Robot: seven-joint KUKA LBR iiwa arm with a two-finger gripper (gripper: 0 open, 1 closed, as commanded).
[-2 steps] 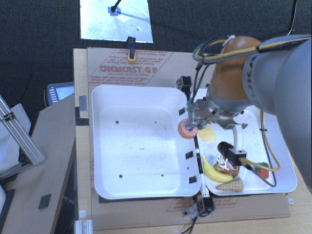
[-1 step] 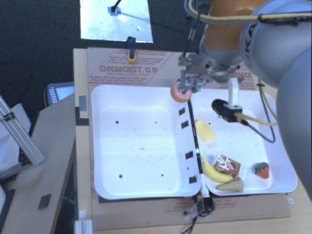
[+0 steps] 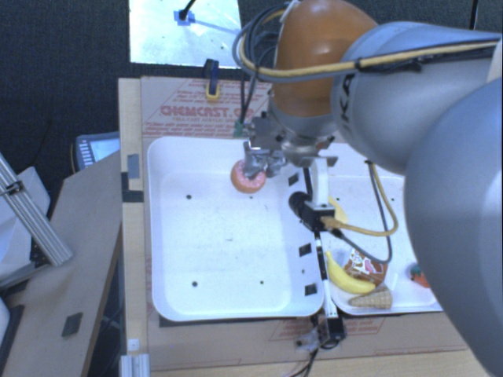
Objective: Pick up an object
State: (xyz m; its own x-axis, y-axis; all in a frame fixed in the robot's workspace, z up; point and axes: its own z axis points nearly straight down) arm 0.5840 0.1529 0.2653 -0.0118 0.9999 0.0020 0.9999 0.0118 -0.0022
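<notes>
The gripper (image 3: 255, 166) is clamped on a pink doughnut (image 3: 248, 178), held over the far edge of the left bin (image 3: 220, 242). Right of that bin, the right bin (image 3: 393, 210) holds a banana (image 3: 346, 277), an ice-cream cone (image 3: 372, 298) and a brown pastry (image 3: 366, 269).

Left bin (image 3: 196, 305) floor open; doughnut (image 3: 248, 178) near back wall, under hand (image 3: 258, 166).

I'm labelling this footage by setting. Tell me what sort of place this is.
Probably a robotics lab's grasping test bench. Two shallow white bins sit side by side under a grey arm whose pincer is at a pink doughnut; the right bin holds toy food, a banana and an ice-cream cone.
</notes>
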